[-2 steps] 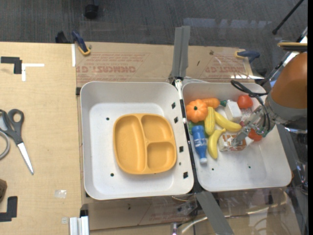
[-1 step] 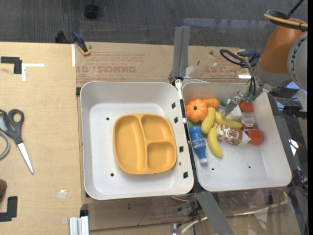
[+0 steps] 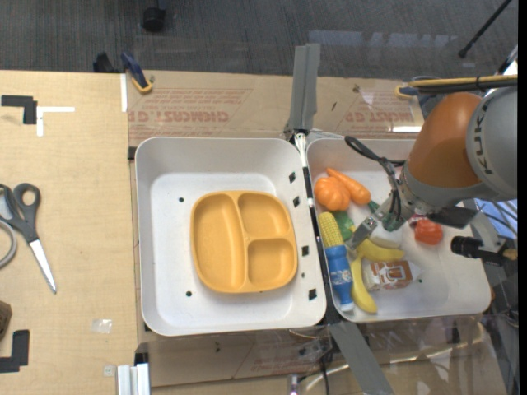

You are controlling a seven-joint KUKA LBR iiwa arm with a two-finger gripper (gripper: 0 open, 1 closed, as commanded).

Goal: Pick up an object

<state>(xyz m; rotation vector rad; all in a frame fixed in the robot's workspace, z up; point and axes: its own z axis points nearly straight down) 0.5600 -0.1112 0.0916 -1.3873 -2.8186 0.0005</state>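
Two shallow white bins are seen side by side on the worktop (image 3: 66, 220). In the left bin (image 3: 156, 245) a yellow-orange divided plate (image 3: 244, 241) with three compartments lies flat near the middle. The right bin (image 3: 461, 299) holds a cluster of toy foods.

Toward the far left of the right bin an orange round fruit (image 3: 331, 192) rests just beside a carrot (image 3: 351, 184). Nearer, an ear of corn (image 3: 330, 228) lies along the left wall, and a blue bottle (image 3: 338, 275) lies in line with it, nearer still. A small green item (image 3: 344, 224) shows just right of the corn. A banana (image 3: 363, 286) is set near the blue bottle, a second yellow piece (image 3: 384, 251) lies just beyond it, and a brown-and-white packet (image 3: 389, 276) lies beside them. A red tomato-like piece (image 3: 427, 232) sits further right.

The grey arm with its orange band (image 3: 445, 142) is extended in from the right over the right bin. The gripper (image 3: 368, 228) is lowered among the objects, between the corn and the second yellow piece; whether it is apart or together cannot be told, and nothing is clearly seen clamped in it.

On the worktop at the far left a pair of scissors (image 3: 31, 235) with grey handles lies well apart from the bins.
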